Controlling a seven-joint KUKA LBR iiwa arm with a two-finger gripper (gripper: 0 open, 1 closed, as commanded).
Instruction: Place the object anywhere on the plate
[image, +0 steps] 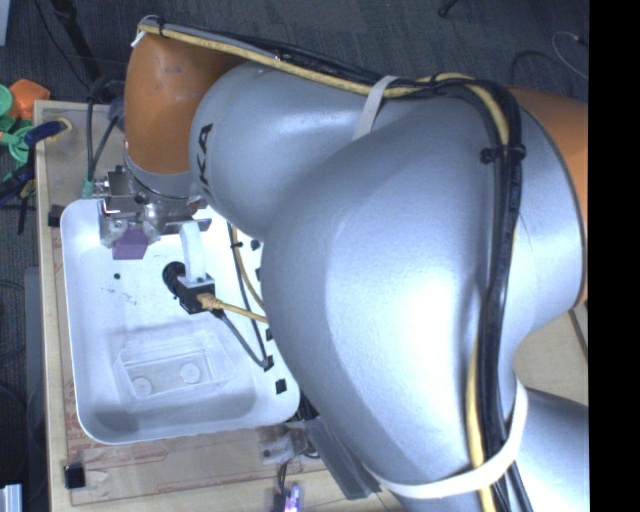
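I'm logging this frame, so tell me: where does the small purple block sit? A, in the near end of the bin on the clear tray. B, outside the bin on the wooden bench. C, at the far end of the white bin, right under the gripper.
C: the purple block sits at the far end of the white bin, directly beneath the gripper, well away from the clear tray.

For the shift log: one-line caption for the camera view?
Grey arm reaches across the white bin, claw at a purple object.

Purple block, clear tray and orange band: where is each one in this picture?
purple block (131, 241): camera view, middle of its top face.
clear tray (172, 368): camera view, its flat bottom, above two round marks.
orange band (170, 100): camera view, middle of its curved side.
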